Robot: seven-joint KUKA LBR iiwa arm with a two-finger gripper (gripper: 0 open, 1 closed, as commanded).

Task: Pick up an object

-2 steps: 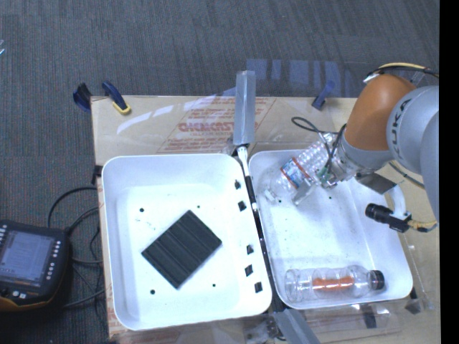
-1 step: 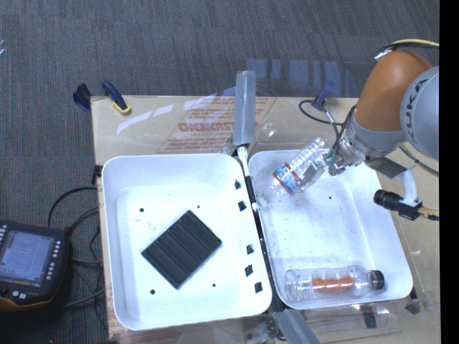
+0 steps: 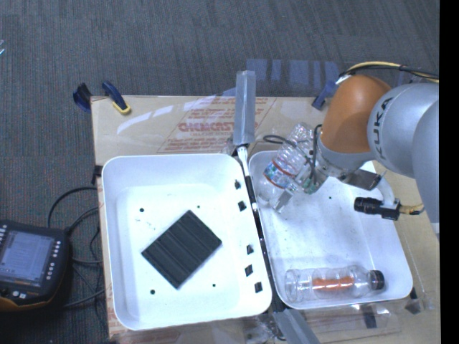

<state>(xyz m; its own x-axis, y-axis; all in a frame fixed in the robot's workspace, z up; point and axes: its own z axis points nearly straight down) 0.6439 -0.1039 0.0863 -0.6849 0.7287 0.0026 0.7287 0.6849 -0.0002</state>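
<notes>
floor: dark grey carpet (image 3: 143,41) | bench: tan wooden top (image 3: 165,124) | clamps (image 3: 115,97) at its back-left corner

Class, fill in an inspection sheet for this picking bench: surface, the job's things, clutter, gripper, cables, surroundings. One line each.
Surface: wooden bench bearing left bin and right bin, both white.
Job's things: black ribbed pad lying flat in left bin; clear plastic bottle with orange inside lying along right bin's near wall; crumpled clear bottle at the gripper.
Clutter: blue and yellow clamps on bench's far left corner.
Gripper: gripper over right bin's far left corner, against the crumpled bottle; grasp unclear.
Cables: yellow cable over arm; black cords left of bench.
Surroundings: grey carpet; teach pendant on floor.
</notes>
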